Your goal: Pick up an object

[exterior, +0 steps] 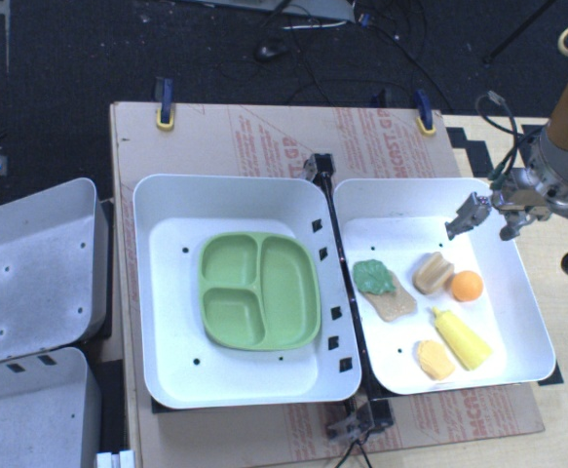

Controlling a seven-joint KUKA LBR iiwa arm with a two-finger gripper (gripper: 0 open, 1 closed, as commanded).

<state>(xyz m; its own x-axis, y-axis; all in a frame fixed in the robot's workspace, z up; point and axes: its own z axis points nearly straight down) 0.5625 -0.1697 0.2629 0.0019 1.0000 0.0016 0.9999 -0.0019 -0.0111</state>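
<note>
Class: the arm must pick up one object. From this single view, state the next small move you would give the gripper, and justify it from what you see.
Probably lower the gripper down and toward the view's left, onto the bread-like piece. The fingers look open with nothing between them, above the right bin, and that piece lies nearest, with the orange ball beside it.

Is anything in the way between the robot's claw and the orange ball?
Nothing visible blocks it. The gripper hangs open over the right bin, and the orange ball lies uncovered below it, with a tan bread-like piece touching its left side.
</note>
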